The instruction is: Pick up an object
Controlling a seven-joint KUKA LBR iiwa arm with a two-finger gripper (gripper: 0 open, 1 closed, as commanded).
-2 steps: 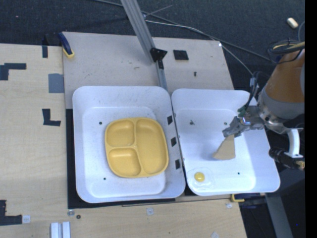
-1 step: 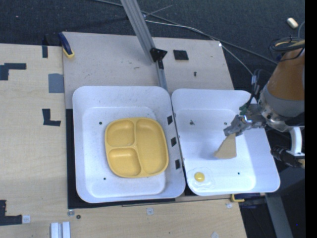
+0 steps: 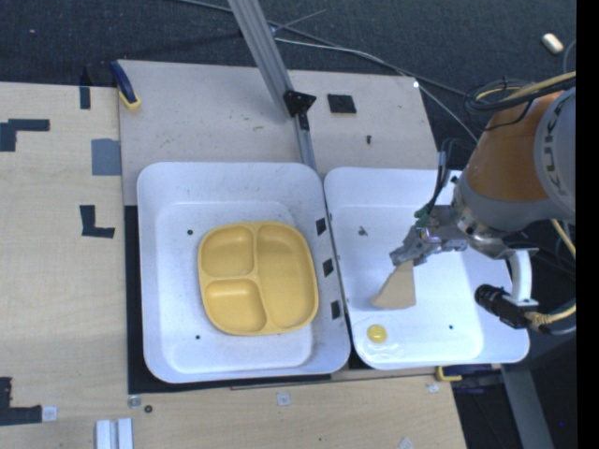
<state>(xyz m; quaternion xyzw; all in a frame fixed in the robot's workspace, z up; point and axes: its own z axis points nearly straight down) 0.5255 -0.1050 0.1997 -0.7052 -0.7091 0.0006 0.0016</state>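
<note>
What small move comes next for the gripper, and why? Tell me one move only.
Probably a short descent straight onto the tan wedge-shaped piece. The gripper sits at that piece's upper tip in the right bin, with nothing visibly held. The small yellow round piece lies farther toward the bin's front, and the yellow divided plate is in the left bin.

Two white bins sit side by side, the left bin (image 3: pixel 159 251) at frame centre-left holding one yellow divided plate (image 3: pixel 257 277), the right bin (image 3: pixel 468 335) holding one tan wedge (image 3: pixel 398 290) and one small yellow disc (image 3: pixel 376 334).
</note>
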